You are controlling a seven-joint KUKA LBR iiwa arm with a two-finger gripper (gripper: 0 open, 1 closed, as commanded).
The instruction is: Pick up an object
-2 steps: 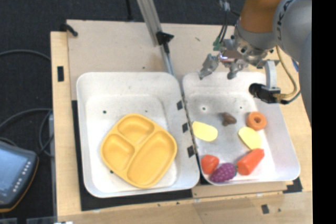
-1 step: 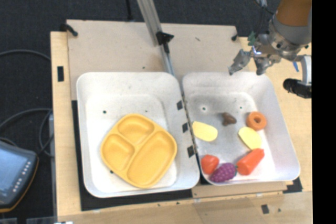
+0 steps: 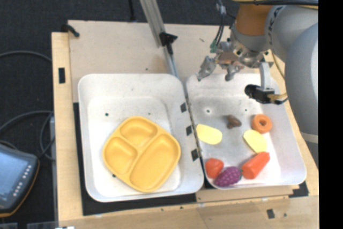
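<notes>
No text, label or number can be read anywhere. The pendant (image 3: 13,177) at the left edge is too small to read

A pale tan wooden worktop (image 3: 123,43) bears two shallow white plastic bins touching side by side: the left-hand bin (image 3: 94,94) towards nine o'clock, the right-hand bin (image 3: 289,161) towards three o'clock. A slanted grey metal bar (image 3: 151,8) crosses the worktop's twelve o'clock edge, ending near the bins' seam.
</notes>
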